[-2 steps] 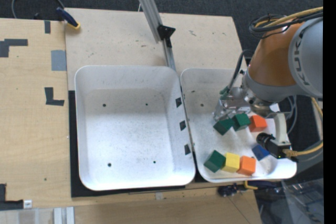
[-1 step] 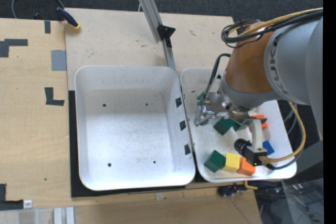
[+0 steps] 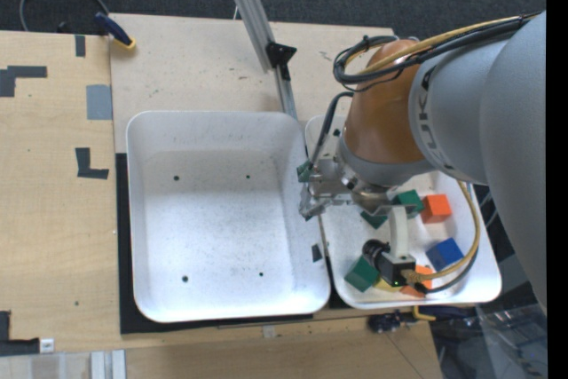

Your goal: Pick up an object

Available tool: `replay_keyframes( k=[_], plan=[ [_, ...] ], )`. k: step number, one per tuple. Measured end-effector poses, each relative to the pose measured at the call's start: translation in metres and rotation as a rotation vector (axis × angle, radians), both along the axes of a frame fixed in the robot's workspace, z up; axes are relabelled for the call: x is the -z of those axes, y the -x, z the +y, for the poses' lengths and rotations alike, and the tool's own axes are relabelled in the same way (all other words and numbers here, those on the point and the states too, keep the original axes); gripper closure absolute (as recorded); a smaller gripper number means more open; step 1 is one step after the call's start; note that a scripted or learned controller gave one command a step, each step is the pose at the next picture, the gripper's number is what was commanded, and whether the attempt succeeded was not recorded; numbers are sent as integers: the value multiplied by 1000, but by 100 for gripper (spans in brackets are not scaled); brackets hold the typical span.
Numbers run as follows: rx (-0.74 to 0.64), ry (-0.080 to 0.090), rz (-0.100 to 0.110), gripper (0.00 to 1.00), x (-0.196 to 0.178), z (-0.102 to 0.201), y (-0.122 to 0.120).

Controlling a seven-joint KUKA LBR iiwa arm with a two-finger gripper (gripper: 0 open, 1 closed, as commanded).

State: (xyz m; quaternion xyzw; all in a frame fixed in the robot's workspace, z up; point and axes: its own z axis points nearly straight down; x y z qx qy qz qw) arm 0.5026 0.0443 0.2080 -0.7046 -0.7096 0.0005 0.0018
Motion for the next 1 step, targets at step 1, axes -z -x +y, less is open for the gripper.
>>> replay_keyframes(
  k=[1],
  plan=[
    [0, 0, -2, 100, -14, 44, 10]
  ],
)
